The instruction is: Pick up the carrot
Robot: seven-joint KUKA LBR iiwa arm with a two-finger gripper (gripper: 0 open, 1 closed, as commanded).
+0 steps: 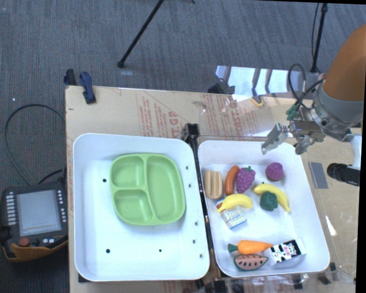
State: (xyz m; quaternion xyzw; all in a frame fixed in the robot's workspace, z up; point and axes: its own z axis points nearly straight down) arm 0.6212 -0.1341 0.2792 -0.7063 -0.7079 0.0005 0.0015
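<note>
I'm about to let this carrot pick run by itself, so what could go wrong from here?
1. The carrot lies touching the watermelon slice, with the milk carton right beside it, so the fingers may nudge or catch a neighbour instead.
2. The gripper hangs open above the bin's far rim, while the carrot is near the front, so its path crosses the bananas and other toys.

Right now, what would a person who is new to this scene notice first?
Probably the green divided plate, alone in the left bin. Next, the toy food crowded in the right bin: the carrot lies near its front edge, beside a watermelon slice. The gripper hangs above that bin's far rim.
</note>
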